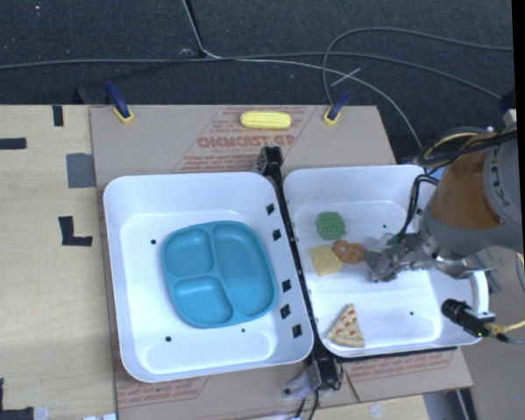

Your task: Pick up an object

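Observation:
In the right bin (366, 183) lie a green broccoli-like piece (330, 224), a yellow square of cheese (325, 259), a brown pretzel-like piece (349, 251) and a pizza slice (345, 327). My gripper (381, 265) is low inside this bin, just right of the brown piece and reaching in from the right. Nothing is visibly caught in it.
The left bin (130, 203) holds a blue divided plate (218, 274). A yellow corn cob (265, 120) lies on the cardboard behind the bins. Blue clamps (119, 105) hold the cardboard's far edge. Cables run across the dark background and along the arm.

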